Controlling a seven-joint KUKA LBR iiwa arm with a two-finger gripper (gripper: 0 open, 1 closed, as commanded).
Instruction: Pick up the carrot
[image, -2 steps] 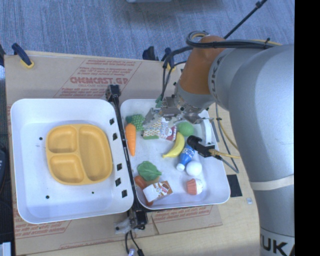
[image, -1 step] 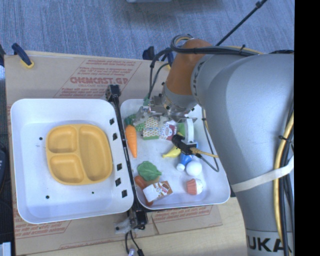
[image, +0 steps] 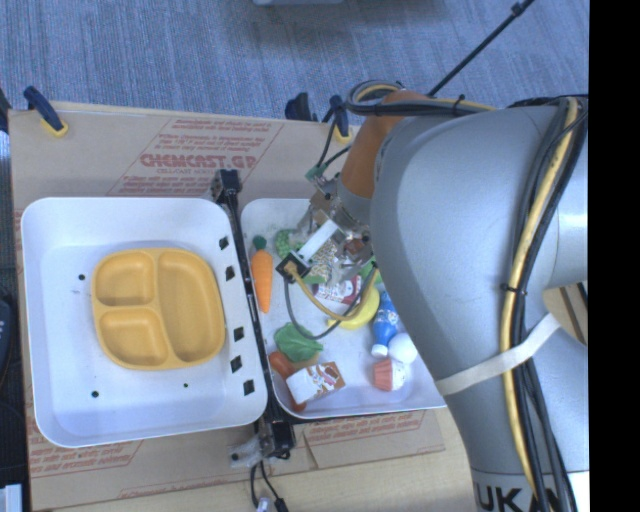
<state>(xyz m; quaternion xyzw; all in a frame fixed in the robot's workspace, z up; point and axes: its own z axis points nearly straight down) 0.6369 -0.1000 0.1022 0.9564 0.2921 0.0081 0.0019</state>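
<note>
The carrot (image: 262, 279) is orange with a green top and lies lengthwise along the left wall of the right bin (image: 262, 215), green end toward the back. My gripper (image: 322, 262) hangs over the middle of that bin, a short way to the right of the carrot and apart from it. The wrist body and loose cables cover the fingers. Nothing from the bin shows lifted in the gripper.
In the right bin lie a green leafy toy (image: 298, 342), a red and white packet (image: 315, 382), a yellow banana (image: 362, 312), a blue bottle (image: 384, 327) and a round orange and white piece (image: 391, 373). The left bin (image: 40, 300) holds a yellow divided plate (image: 157, 307).
</note>
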